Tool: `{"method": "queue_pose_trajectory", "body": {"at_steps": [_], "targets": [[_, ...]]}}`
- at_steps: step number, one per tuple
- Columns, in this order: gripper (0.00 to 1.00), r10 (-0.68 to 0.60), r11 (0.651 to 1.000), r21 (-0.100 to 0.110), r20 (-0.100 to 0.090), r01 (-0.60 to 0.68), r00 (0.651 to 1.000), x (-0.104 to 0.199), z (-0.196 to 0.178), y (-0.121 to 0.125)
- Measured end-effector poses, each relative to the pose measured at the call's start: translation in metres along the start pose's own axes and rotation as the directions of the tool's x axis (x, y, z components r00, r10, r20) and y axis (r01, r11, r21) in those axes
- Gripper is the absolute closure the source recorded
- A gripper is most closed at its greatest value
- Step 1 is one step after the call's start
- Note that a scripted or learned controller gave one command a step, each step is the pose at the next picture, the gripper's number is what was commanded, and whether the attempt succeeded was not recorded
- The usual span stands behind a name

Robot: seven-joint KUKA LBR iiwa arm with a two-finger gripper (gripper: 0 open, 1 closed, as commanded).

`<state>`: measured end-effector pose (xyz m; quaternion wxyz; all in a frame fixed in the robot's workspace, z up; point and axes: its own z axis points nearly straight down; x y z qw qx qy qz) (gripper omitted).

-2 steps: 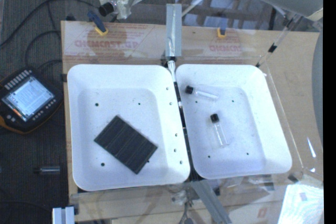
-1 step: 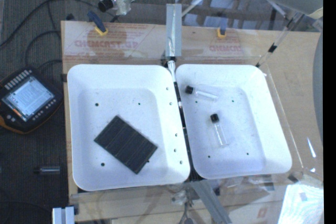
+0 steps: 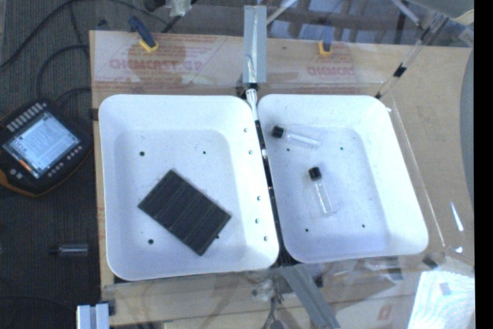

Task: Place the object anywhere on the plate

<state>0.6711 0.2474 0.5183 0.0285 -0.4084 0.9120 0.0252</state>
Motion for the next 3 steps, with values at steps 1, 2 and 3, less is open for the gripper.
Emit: {"method": "queue_pose_trajectory", "body": {"at_steps": [1,2,3], "targets": [[1.00,0.001,1.000,-0.002,0.008,-0.001,1.000,-0.002,-0.010,0.000],[1.00,0.003,1.000,-0.004,0.016,-0.003,1.000,-0.003,-0.020,0.000],[1.00,0.004,1.000,-0.005,0.024,-0.004,1.000,-0.005,-0.030,-0.001]]}}
